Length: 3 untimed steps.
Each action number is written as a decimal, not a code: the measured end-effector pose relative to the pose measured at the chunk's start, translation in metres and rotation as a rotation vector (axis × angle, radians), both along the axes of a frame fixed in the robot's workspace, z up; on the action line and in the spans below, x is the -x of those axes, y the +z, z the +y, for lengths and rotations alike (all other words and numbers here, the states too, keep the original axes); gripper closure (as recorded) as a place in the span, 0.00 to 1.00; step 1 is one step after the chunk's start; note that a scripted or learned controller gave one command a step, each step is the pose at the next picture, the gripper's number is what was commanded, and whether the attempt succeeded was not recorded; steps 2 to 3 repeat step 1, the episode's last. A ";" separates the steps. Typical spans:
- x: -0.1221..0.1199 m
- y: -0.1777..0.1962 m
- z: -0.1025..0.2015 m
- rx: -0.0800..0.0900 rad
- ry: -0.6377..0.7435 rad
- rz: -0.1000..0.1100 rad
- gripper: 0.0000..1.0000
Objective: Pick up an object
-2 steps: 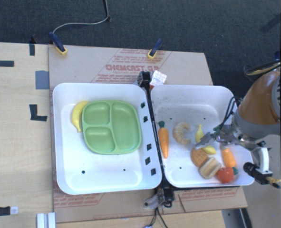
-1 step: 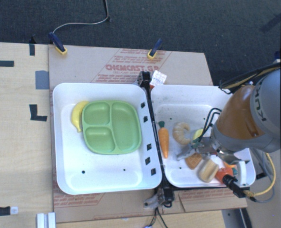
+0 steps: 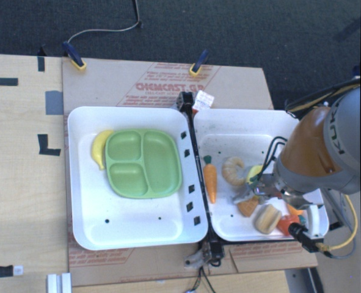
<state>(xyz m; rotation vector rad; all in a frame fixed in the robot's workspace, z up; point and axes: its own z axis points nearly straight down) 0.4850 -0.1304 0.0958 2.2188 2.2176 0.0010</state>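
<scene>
The right bin (image 3: 241,127) holds an orange carrot (image 3: 210,182) by its left wall, a tan doughnut-shaped piece (image 3: 233,170), a brown wedge (image 3: 248,207), a beige bread-like piece (image 3: 267,219), a yellow-green item (image 3: 254,174) and a red-orange item (image 3: 285,225). My gripper (image 3: 248,194) hangs low over the middle of this bin, just above the brown wedge and below the doughnut piece. Its metal fingers point left. The arm's orange band (image 3: 308,145) and wrist hide the bin's right part.
The left bin (image 3: 82,163) holds a green divided tray (image 3: 143,162) with a yellow banana (image 3: 99,149) tucked at its left edge. A black divider (image 3: 192,163) runs between the bins. Cables (image 3: 339,240) hang near the right bin's front corner.
</scene>
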 end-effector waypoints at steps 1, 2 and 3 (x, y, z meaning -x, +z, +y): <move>-0.024 0.088 0.126 -0.004 0.003 0.005 1.00; -0.024 0.088 0.126 -0.004 0.003 0.005 1.00; -0.024 0.088 0.126 -0.004 0.003 0.005 1.00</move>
